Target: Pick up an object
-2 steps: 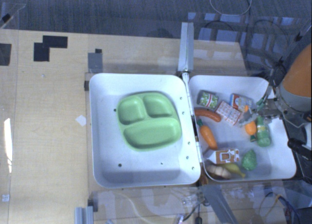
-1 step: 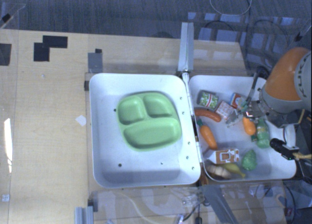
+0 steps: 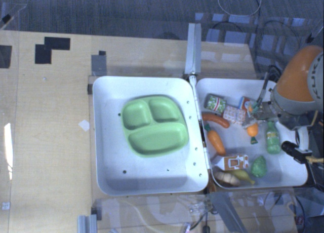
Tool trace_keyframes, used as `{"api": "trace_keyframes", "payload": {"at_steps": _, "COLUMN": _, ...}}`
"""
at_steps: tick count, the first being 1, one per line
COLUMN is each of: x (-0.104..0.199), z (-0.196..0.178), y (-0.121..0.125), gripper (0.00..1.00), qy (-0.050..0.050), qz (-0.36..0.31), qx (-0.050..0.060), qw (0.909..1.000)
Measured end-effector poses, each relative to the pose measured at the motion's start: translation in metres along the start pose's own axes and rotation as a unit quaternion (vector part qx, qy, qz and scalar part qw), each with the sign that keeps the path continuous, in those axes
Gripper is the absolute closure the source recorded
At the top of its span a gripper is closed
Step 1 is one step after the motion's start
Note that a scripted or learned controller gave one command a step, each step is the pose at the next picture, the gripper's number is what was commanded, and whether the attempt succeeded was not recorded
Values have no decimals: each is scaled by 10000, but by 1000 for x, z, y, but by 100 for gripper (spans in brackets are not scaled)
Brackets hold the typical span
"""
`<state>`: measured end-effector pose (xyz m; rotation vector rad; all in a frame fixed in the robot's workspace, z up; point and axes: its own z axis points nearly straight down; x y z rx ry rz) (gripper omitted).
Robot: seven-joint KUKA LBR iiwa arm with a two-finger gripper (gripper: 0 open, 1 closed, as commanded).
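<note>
- Two white bins side by side on the bench; left bin (image 3: 109, 176) has just a green tray (image 3: 153, 125) w/ three wells, lying flat mid-bin.
- Right bin (image 3: 298, 179) is the cluttered one, so my pick prob. comes from there. Task names no item – any will do.
- Contents: can (image 3: 215, 104) near top-left corner; sausage (image 3: 216, 120) just below it, slanted; carrot (image 3: 216, 141) under that, close to the left wall; small carton (image 3: 235, 163) lower middle; banana (image 3: 235, 177) along the bottom edge; green lump (image 3: 258, 166) beside the carton; green bottle (image 3: 273, 137) upright-ish toward the right; small orange bit (image 3: 252, 130) just left of the bottle; red/white packet (image 3: 236, 112) near the can.
- Stuff is loosely strewn, some touching (carton/banana, can/packet) – looks dumped in, not arranged. Crowding could foul a grab.
- My arm (image 3: 298, 82) reaches in from the right, orange band over the bin's upper-right corner, wrist tilted down toward the packet/orange-bit cluster.
- My pincer (image 3: 257, 109) sits low above that cluster; too small + dark to read how wide it is or if it has anything – can't tell.
- Judgement: I'm at the approach/grab stage; nothing visibly lifted, so the pick isn't done yet.
- Nearest candidates: orange bit, packet. Risk: nudging the bottle or pinching two things at once.
</note>
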<state>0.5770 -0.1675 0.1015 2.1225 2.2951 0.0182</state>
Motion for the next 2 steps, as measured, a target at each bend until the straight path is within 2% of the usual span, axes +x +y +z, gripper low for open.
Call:
{"api": "trace_keyframes", "payload": {"at_steps": 1, "x": -3, "z": 14, "y": 17, "gripper": 100, "qy": 5, "qz": -308, "qx": 51, "qw": 9995}}
{"api": "trace_keyframes", "payload": {"at_steps": 2, "x": 16, "z": -102, "y": 55, "gripper": 100, "qy": 11, "qz": -773, "qx": 51, "qw": 9970}}
